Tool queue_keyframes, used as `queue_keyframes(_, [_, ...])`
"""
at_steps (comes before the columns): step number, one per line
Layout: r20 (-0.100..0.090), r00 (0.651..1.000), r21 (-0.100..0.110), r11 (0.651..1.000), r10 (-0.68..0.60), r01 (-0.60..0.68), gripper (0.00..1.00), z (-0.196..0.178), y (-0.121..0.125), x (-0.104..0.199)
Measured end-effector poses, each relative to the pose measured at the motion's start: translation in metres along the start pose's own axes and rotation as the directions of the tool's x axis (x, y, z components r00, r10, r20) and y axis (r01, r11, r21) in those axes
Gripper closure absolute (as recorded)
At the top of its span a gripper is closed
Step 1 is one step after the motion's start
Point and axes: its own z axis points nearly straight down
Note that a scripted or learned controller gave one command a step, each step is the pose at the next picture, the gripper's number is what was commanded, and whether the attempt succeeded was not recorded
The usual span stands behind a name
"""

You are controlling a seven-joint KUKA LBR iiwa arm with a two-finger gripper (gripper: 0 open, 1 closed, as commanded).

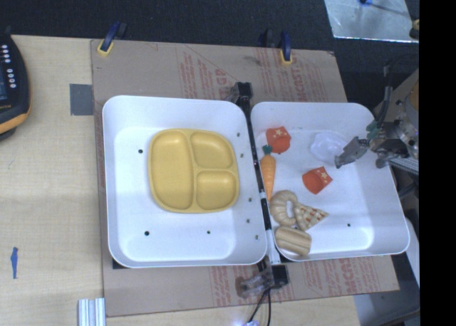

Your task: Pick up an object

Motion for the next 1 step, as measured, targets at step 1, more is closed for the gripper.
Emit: queue_keyframes(1, [0.000,1.000,0.000,1.000,-0.005,0.005,0.00,0.1018,0.0478,0.0295])
